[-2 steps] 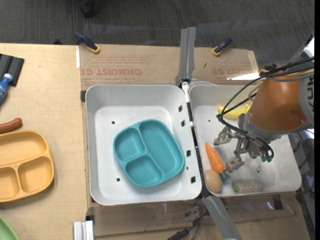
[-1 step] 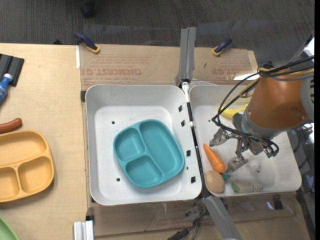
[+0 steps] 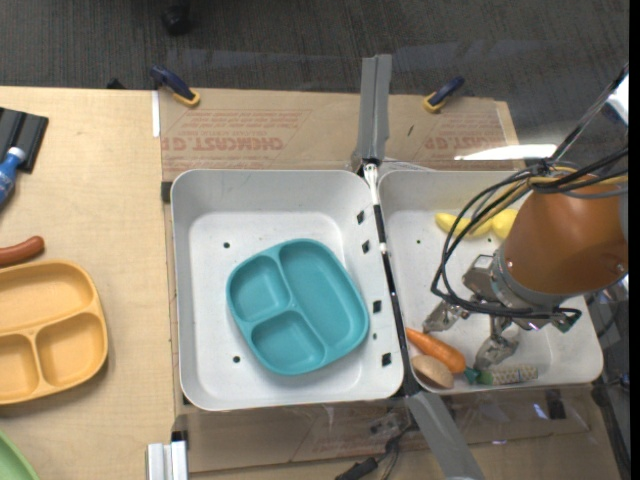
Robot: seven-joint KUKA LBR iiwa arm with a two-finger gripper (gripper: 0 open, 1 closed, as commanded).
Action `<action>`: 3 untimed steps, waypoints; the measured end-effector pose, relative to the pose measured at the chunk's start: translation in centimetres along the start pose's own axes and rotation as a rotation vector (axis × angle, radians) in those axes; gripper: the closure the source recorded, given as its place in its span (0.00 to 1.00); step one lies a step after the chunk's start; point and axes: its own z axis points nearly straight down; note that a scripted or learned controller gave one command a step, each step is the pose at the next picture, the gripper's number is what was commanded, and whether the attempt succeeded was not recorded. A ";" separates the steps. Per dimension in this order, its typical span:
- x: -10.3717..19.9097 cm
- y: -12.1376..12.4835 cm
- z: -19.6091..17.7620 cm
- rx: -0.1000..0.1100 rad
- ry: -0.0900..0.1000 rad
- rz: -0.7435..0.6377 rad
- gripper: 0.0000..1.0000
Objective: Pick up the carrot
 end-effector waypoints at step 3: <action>3.1 -12.3 -13.9 0.000 -0.002 0.076 1.00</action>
